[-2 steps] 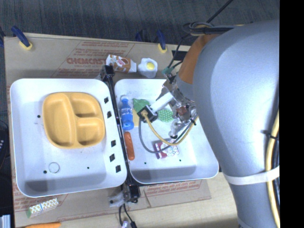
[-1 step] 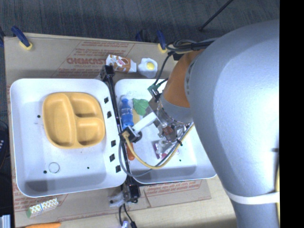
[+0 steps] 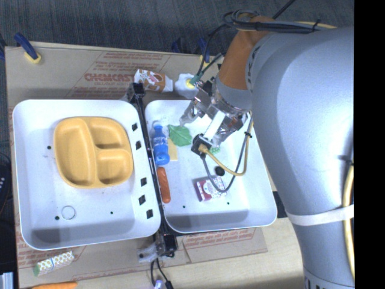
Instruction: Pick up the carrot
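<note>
The carrot (image 3: pixel 163 185) lies lengthwise against the left wall of the right bin (image 3: pixel 252 212), toward its near edge, with a blue bottle (image 3: pixel 160 144) just beyond it. The end effector (image 3: pixel 195 110) hangs over the bin's far part, near a green leafy piece (image 3: pixel 179 134) and apart from the carrot. I cannot tell whether it is released or clenched. A yellow divided tray (image 3: pixel 93 150) sits in the left bin (image 3: pixel 30 221).
</note>
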You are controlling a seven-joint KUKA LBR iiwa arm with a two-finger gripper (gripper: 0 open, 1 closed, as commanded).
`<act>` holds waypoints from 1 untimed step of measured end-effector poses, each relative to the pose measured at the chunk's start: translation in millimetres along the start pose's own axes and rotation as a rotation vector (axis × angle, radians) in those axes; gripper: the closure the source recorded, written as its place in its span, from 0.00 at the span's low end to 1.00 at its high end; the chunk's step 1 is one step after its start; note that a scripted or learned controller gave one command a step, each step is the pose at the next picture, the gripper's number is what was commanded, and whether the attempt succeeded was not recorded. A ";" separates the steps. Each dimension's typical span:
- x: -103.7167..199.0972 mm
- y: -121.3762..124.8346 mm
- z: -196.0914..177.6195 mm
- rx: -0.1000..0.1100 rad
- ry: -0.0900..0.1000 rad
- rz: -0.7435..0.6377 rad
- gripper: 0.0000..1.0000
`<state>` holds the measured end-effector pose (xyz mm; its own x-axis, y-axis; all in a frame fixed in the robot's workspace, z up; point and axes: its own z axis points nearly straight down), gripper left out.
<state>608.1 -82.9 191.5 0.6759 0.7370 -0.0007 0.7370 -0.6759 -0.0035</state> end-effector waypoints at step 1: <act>-4.5 64.8 40.0 0.001 -0.001 -0.061 0.00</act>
<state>652.6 -129.9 151.2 0.6297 0.7768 -0.0012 0.7768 -0.6297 -0.0049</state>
